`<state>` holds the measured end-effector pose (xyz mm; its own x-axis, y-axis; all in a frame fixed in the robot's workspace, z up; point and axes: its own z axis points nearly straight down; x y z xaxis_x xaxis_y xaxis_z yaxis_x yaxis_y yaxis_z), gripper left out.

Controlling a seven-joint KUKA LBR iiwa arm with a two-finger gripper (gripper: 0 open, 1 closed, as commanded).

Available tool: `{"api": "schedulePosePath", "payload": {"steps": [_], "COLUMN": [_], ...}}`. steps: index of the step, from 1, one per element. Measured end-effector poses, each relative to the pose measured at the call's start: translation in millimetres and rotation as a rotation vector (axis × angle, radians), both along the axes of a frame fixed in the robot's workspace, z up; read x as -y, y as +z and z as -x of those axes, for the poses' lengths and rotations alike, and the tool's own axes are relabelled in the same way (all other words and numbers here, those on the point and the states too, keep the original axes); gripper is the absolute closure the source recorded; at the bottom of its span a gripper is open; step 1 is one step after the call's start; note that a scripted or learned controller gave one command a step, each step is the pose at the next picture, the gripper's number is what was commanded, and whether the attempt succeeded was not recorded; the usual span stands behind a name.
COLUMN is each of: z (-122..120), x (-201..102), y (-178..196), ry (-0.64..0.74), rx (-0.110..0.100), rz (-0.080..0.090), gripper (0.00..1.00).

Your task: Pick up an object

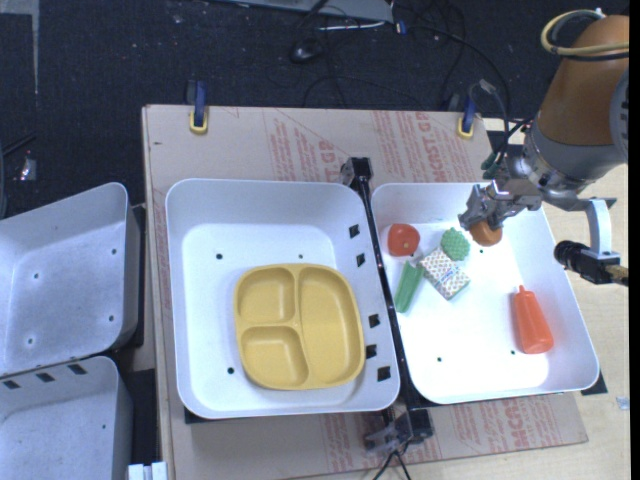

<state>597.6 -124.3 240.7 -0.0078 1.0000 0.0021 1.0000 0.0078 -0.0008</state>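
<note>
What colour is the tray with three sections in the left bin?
Yellow. The tray shows clearly in the camera view.

Orange object (487, 234) partly hidden under pincer (484, 211); arm (590, 98) cut off by right edge.

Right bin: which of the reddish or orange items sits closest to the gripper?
The small orange piece right under the gripper, at the bin's far edge. The red round item lies further left, and the long orange-red one lies toward the near right corner.
</note>
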Motion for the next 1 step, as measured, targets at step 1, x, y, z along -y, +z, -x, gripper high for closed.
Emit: {"api": "schedulePosePath", "payload": {"steps": [1], "z": [20.4], "x": [-45.7], "y": [7.4], "ry": [0.000], "rx": [-0.001], "rz": [0.000], "gripper": [1.00]}}
